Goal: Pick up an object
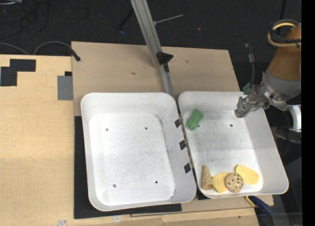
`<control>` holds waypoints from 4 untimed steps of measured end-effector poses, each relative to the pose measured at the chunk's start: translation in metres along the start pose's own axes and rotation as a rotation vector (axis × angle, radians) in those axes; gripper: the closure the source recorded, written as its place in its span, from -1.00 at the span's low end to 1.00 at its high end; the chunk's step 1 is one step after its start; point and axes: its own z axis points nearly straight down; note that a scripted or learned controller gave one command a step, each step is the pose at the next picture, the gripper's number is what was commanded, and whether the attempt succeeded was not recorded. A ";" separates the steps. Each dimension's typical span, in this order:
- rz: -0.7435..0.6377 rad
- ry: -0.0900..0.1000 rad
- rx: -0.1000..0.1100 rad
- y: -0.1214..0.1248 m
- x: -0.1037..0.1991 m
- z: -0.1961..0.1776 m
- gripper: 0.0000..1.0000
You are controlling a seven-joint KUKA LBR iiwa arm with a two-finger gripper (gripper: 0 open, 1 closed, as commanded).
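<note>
Here my gripper (242,108) hangs over the right bin's (275,161) far right corner; I can't tell how it is set. The green piece (195,119) lies well apart near the divider. Along the near wall a tan wedge (206,177), a yellow slice (247,174) and a speckled cookie (235,182) bunch together, edges overlapping.
</note>
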 end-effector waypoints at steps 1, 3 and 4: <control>0.000 -0.001 -0.001 0.005 -0.002 -0.044 1.00; -0.002 0.004 0.006 -0.028 0.099 -0.057 1.00; -0.001 0.003 0.008 -0.052 0.151 -0.056 1.00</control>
